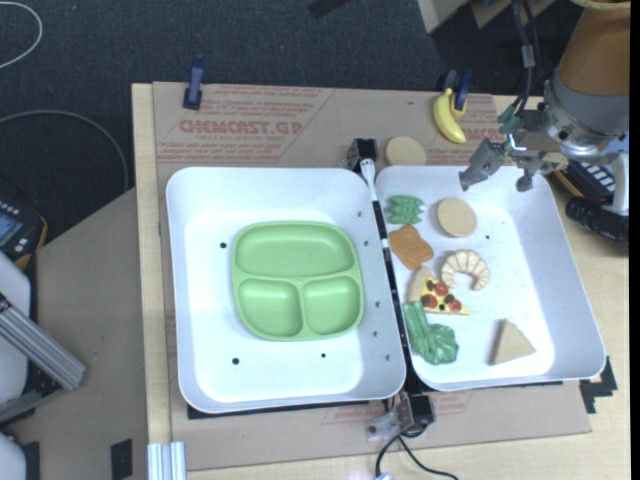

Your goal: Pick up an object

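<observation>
My gripper hangs over the far edge of the right bin, its two fingers spread open with nothing between them. Below it and to its left in the bin lies a round tan cookie. Other toy foods lie in the same bin: a green leafy piece, an orange-brown piece, a croissant, a pizza slice, a green broccoli-like piece and a tan wedge.
The left bin holds a green divided plate. Outside the bins, on the brown board, lie a banana and a pale round disc. Blue clamps sit at the board's far edge.
</observation>
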`<state>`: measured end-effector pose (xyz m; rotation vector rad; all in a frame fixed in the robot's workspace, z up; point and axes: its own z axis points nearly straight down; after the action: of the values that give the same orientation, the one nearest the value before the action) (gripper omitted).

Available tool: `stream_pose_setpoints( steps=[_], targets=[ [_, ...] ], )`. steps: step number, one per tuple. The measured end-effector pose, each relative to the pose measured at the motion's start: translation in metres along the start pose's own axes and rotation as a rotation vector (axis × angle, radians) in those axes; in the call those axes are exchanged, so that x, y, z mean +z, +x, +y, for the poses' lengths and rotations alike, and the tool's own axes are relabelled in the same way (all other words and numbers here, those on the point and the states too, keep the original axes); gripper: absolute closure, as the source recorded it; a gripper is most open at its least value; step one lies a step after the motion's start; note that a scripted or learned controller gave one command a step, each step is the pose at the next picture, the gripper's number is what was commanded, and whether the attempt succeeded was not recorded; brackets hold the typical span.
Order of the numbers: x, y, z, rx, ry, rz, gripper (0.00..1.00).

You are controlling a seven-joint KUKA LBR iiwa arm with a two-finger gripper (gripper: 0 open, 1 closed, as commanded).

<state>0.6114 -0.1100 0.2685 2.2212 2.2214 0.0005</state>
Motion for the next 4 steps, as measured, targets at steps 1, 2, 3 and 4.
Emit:
stream_pose_setpoints(
  steps=[1, 2, 3, 4],
  targets=[
    [0.088, 0.035, -0.081, 0.001, 0.013, 0.004, 0.0],
    [0.062, 0.056, -0.135, 0.001, 0.006, 0.002, 0.0],
    [0.154, 0.009, -0.134, 0.006, 0.009, 0.001, 0.0],
    [0.028, -0.016, -0.132, 0.001, -0.007, -0.003, 0.0]
  ],
)
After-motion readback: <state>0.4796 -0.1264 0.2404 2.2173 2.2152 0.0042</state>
